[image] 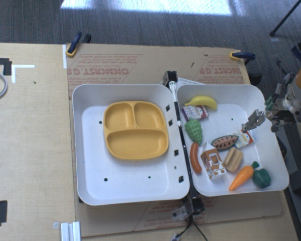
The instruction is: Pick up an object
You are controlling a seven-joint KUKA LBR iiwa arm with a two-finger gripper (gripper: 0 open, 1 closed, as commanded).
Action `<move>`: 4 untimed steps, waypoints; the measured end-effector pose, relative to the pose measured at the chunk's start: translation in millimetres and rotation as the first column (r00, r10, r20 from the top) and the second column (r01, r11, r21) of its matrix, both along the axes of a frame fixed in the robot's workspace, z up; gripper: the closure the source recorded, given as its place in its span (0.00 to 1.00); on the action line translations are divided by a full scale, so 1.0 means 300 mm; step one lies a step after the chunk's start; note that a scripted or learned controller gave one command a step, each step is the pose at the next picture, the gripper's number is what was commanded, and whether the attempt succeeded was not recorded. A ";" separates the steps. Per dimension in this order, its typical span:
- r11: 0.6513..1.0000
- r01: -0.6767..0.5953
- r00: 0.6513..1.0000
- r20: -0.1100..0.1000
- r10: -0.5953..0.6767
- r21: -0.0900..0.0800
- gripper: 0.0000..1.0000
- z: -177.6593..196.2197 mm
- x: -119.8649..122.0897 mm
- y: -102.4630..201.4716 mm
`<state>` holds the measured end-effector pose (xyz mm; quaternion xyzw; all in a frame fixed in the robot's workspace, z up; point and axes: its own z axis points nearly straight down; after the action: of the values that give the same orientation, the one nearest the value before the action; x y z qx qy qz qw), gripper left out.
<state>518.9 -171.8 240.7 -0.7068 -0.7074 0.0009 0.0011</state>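
The right bin (226,97) holds several toy foods: a yellow banana (201,102), a red and white packet (195,113), a green bumpy vegetable (193,130), a sausage (194,157), a small carton (213,163), a bun (233,159), a brown oval piece (224,142), an orange and white packet (244,138), a carrot (241,177) and a green pepper (261,177). My gripper (265,123) hangs over the bin's right rim, above and to the right of the orange and white packet. It is open, with nothing between its fingers.
The left bin (90,174) holds a yellow divided plate (136,129). Both bins rest on brown cardboard (115,67) clamped at its back corners. Black clips (170,78) join the bins along the middle wall.
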 end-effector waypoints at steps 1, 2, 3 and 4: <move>1.000 -0.001 1.000 0.016 0.001 -0.003 0.00 -0.425 -0.057 0.154; 0.998 0.058 0.998 0.039 -0.058 -0.014 0.00 -0.459 -0.094 0.230; 0.998 0.055 0.998 0.042 -0.055 -0.001 1.00 -0.418 -0.081 0.248; 0.998 0.056 0.998 0.042 -0.056 -0.002 0.00 -0.418 -0.081 0.246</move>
<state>494.5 -98.0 115.3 -0.7261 -0.6873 -0.0129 -0.0147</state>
